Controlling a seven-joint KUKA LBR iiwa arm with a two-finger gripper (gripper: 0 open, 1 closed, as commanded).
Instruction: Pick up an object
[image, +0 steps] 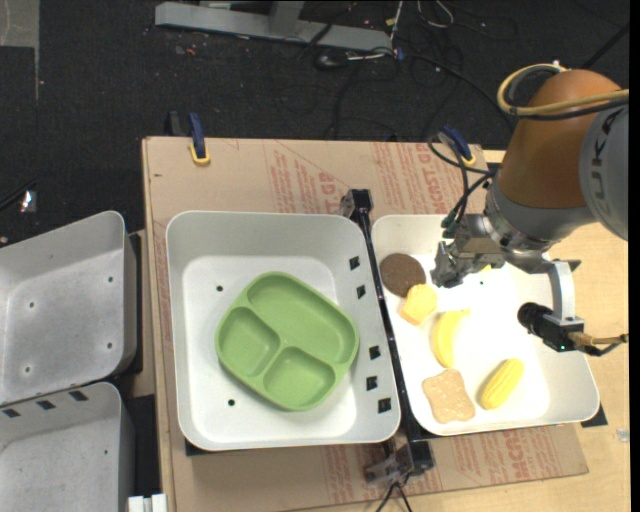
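brown bench (300, 175), two white bins side by side, left bin (190, 330), right bin (560, 390)

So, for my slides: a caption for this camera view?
Arm's gripper above right bin of toy food; green tray in left bin.

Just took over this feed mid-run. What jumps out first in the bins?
The green divided plate stands out, lying alone in the left bin. In the right bin there is a cluster of toy foods: a brown round cookie, a yellow block, a banana, a slice of toast and a corn cob. The gripper hangs over that bin's upper part, just right of the cookie.
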